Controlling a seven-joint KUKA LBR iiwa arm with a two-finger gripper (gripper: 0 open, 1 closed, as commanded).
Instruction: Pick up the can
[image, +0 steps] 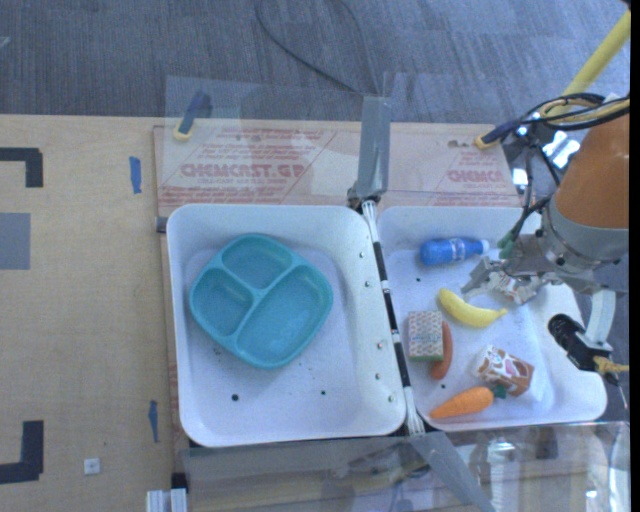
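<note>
**Claw Low Over Can in Crowded Right Bin**

The grey arm (590, 235), with its smooth orange band, reaches in from the right. Its metal claw (512, 275) is down near the far right part of the right bin (590, 400). The claw's own frame hides how far it is open, and whether it grips anything cannot be told.

The can (524, 290) appears to be the pale object with reddish markings lying right under the claw, just right of the banana. Most of it is covered, so its long axis and the way it points cannot be made out.

Other items lie around it on the speckled white plastic floor of the bin:
- A glossy blue bottle (450, 250) with a pale end lies on its side, left to right, near the far wall.
- A curved yellow banana (470, 310) sits just left of the claw.
- A square, rough-faced sponge (425, 335) touches a short red sausage (444, 355).
- A tapered orange carrot (462, 403) lies by the near wall, beside a small printed carton (505, 372).

The left bin (200, 400) holds a rounded teal plate (262, 300) with three compartments. Both bins rest on the pale wooden desk (80, 300).
</note>
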